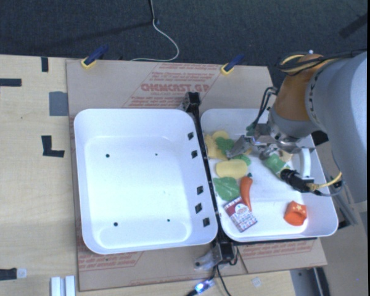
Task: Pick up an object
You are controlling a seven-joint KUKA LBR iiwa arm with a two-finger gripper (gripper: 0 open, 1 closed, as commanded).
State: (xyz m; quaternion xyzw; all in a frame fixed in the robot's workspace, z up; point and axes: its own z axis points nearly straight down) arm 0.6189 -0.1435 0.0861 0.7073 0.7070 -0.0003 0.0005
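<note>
The right bin (266,197) holds several small toys. A pale yellow piece (217,137) and a green piece (226,146) lie at its upper left. Below them sit a yellow block (232,167), a flat green piece (226,187) and an orange carrot (245,192). A red-and-white packet (240,215) lies near the front rim and an orange toy (295,213) at the right. My gripper (247,145) hangs low over the bin's upper middle, just right of the green and yellow pieces. A green object (274,163) lies right below the wrist, partly hidden.
The left bin (135,184) stands beside the right one, divided from it by a black-clipped wall (200,165). The arm's grey body (339,122) covers the right bin's far right corner. Black and yellow cabling (303,182) hangs over the bin's right side.
</note>
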